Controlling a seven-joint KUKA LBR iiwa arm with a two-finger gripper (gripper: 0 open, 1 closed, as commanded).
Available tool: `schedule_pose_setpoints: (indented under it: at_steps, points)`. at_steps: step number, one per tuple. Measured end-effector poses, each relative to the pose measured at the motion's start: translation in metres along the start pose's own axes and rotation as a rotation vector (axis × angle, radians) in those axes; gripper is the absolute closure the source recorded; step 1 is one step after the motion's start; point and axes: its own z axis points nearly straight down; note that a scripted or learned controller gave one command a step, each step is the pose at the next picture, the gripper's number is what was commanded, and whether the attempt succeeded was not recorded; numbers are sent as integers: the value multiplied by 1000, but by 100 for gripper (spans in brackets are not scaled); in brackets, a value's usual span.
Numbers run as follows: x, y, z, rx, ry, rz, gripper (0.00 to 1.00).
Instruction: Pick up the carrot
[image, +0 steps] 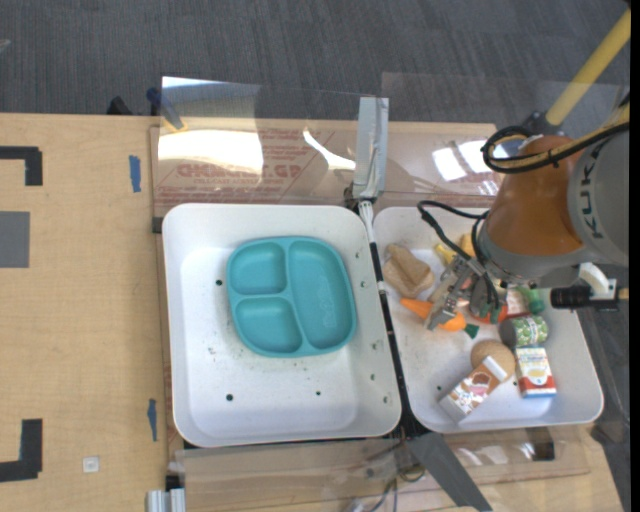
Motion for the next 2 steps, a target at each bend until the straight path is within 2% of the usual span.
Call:
schedule_pose_setpoints:
  at_steps: [1, 2]
  points:
    - [-12, 71, -85, 0, 10, -196, 100]
    - [-13, 71, -94, -1, 6, -196, 100]
